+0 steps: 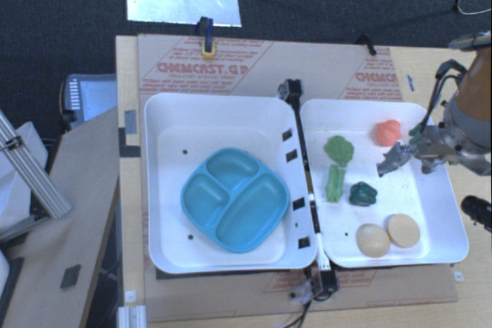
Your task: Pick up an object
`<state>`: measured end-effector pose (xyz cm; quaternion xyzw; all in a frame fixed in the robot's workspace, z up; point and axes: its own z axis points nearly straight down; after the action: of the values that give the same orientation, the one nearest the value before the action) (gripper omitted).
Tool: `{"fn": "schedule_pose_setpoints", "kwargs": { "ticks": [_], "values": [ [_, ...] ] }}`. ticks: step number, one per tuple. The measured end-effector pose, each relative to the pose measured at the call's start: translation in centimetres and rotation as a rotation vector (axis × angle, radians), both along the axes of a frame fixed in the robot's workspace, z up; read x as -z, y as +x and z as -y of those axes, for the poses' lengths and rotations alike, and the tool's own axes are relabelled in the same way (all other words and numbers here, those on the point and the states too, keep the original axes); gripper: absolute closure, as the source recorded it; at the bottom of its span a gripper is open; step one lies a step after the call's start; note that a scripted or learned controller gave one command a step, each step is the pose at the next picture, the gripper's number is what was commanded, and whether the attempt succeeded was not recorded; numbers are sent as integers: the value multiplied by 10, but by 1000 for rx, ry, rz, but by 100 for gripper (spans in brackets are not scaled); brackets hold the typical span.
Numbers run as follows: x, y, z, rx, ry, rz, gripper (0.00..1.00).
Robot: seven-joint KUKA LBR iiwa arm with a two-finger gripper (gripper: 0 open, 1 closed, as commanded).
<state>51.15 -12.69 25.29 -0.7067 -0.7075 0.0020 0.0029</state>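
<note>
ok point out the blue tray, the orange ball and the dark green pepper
blue tray [201, 196], camera view, left compartment floor
orange ball [387, 131], camera view, its middle
dark green pepper [363, 194], camera view, its body

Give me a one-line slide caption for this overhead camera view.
KUKA gripper hovers over the right bin of toy foods, near the orange piece; blue divided plate in left bin.

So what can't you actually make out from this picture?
- The tool: too small and blurred to tell whether it is open or shut.
- The arm: cut off by the right edge.
- The two tan round items: too small to identify.
</note>
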Motion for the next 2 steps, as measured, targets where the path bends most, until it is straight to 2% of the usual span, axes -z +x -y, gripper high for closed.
{"fn": "schedule_pose_setpoints", "kwargs": {
  "ticks": [1,2],
  "values": [
    [-4,2,0,-2,-2,9,0],
    [52,1,-10,-1,0,4,0]
  ]
}}
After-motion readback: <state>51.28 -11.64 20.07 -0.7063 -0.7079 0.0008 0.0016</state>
